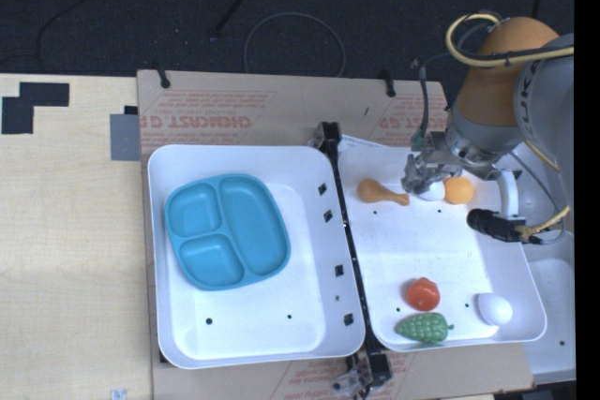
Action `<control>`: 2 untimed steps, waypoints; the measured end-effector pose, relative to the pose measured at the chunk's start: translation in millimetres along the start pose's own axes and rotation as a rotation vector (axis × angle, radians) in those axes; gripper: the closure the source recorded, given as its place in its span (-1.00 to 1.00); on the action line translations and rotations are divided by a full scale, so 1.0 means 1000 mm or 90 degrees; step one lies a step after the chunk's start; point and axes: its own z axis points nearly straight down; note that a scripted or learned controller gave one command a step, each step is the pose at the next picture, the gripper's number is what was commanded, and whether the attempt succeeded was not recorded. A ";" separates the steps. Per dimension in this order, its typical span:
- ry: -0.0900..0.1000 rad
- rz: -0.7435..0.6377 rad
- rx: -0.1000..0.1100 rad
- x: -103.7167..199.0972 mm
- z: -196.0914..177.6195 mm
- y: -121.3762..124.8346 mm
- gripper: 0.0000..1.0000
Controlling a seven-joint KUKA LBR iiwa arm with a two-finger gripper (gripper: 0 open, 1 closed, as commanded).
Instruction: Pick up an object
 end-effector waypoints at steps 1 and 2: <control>-0.001 0.001 -0.001 -0.007 -0.062 -0.001 1.00; 0.000 -0.001 0.000 -0.009 -0.115 -0.001 1.00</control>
